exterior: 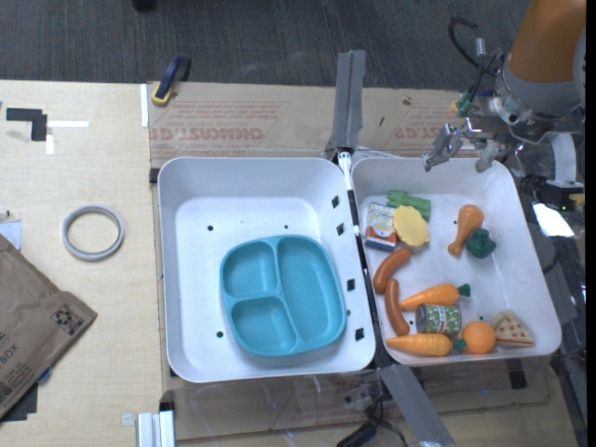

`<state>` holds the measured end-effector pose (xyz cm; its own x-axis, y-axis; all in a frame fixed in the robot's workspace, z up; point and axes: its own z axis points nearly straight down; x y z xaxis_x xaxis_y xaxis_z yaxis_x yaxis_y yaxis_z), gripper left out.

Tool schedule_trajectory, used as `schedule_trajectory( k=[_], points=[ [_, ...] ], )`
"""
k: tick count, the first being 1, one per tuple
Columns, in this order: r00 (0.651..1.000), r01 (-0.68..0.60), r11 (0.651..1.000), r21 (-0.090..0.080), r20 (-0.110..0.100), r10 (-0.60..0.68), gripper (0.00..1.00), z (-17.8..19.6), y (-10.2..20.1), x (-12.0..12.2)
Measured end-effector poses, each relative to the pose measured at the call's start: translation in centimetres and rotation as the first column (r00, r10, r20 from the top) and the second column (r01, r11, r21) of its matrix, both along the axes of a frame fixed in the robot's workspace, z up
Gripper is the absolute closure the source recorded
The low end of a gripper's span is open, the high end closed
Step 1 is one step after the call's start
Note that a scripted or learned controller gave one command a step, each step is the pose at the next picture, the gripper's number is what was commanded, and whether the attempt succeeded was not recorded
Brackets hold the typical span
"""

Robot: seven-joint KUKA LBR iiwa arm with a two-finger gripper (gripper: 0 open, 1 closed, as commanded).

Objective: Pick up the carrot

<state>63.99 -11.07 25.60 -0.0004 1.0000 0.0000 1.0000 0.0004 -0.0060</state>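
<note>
A tray (279,296) lies in the left bin (186,250). In the right bin (521,250), two carrots (434,295) flank a can (439,319); sausages (392,287) lie left, perhaps touching.

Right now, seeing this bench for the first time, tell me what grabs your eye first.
The blue divided plate sits alone in the left bin. The right bin is crowded with toy food, including two carrots near its front. The gripper hangs open over that bin's back edge.
</note>
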Motion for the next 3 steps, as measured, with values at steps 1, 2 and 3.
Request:
schedule_trajectory(
  k=[1,2,3],
  points=[
    [0.998,0.069,0.998,0.000,-0.001,-0.069,0.00,-5.7,-4.3,-8.2],
    [0.941,0.338,0.941,0.003,0.024,-0.338,0.00,-15.2,0.3,-12.8],
    [0.986,0.164,0.986,-0.007,0.037,-0.164,0.00,-15.5,0.5,-13.3]
  ],
)
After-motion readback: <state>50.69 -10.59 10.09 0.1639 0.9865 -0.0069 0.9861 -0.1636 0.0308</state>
